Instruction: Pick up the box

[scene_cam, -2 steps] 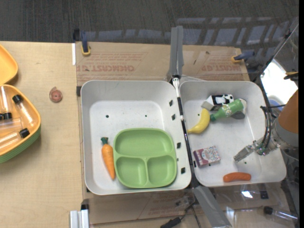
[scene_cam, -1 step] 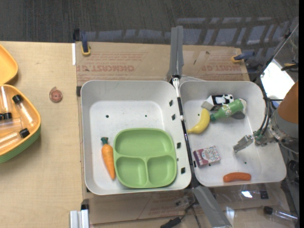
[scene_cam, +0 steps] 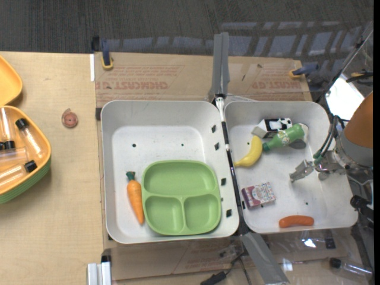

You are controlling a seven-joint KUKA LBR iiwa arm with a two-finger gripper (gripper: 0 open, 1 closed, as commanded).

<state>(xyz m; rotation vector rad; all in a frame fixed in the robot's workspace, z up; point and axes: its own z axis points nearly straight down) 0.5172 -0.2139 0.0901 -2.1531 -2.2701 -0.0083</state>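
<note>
The gripper [scene_cam: 301,170] hangs over the right bin [scene_cam: 325,113] with its jaws slightly apart and nothing between them. The box [scene_cam: 259,195] lies flat on the bin floor at about eight o'clock from the gripper, apart from it. A sausage [scene_cam: 295,221] lies at six o'clock. A banana [scene_cam: 251,152] and a green bottle [scene_cam: 285,137] sit toward ten and eleven o'clock. In the left bin [scene_cam: 113,159], a green tray [scene_cam: 180,197] lies beside a carrot [scene_cam: 135,198].

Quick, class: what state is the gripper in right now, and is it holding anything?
Gripper: open, holding nothing, over the right bin, up and to the right of the box.
</note>
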